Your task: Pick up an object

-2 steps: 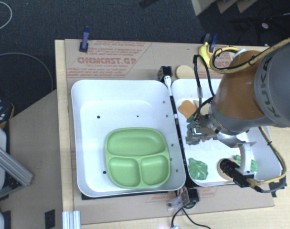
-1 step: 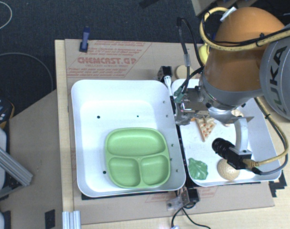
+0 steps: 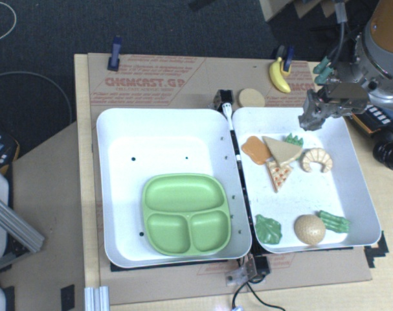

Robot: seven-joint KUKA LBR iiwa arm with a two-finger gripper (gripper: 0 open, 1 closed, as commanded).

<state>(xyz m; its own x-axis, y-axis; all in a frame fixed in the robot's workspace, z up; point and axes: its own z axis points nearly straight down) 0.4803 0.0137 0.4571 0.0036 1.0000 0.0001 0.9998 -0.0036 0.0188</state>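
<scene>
While the gripper [image 3: 311,120] hangs over the right bin's [image 3: 358,193] far edge, whether it is spread or pressed together cannot be told. Nearest below it: green leafy piece [image 3: 294,139], tan wedge [image 3: 281,150], croissant [image 3: 316,160]. Left bin [image 3: 118,141] holds a green divided plate [image 3: 185,213].

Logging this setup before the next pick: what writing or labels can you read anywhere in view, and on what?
"CHEMCAST G.P": red print on the brown board behind the left bin, upside down; last letters uncertain.
Smaller red lines around it: too blurred to read.
Red print on the board's front edge: too blurred to read.
</scene>
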